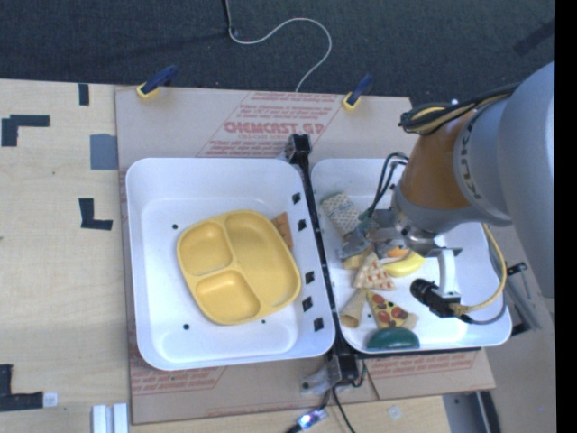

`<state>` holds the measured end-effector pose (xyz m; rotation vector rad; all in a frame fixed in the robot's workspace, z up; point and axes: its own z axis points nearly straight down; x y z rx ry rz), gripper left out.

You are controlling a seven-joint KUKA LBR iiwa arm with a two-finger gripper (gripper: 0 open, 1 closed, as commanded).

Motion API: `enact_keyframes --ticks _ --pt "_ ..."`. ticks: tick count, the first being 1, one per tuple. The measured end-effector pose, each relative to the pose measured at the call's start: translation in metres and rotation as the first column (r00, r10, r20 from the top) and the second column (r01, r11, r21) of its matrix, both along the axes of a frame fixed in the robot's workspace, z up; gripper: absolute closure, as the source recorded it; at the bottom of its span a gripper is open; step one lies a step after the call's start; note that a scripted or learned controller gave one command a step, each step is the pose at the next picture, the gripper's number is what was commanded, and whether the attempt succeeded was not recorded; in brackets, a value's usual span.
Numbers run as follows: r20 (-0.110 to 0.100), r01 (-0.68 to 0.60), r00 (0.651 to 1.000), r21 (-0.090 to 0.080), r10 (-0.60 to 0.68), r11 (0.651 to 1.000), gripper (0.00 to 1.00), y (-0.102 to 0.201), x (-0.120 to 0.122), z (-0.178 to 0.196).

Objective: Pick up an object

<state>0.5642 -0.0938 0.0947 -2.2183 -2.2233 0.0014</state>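
Claw (361,242) among toys, banana (403,264) beside

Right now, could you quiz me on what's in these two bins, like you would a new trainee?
1. True or false: the yellow tray lies in the left bin.
2. Which bin is the arm reaching into: A left, B right?
3. What colour is the rounded object at the right bin's near edge?

Key: 1 true. 2 B. 3 green.
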Motion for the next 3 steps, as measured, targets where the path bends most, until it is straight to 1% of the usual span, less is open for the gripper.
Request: enact_keyframes --ticks 1,2,3 --pt "0.004 0.001 1.0 0.0 -0.001 1.0 1.0 -0.004 0.01 0.051" --pt "0.006 0.0 1.0 -0.001 0.0 1.0 1.0 -0.001 0.021 0.106" --pt "0.003 0.001 1.0 0.0 -0.001 1.0 1.0 -0.001 0.021 0.131"
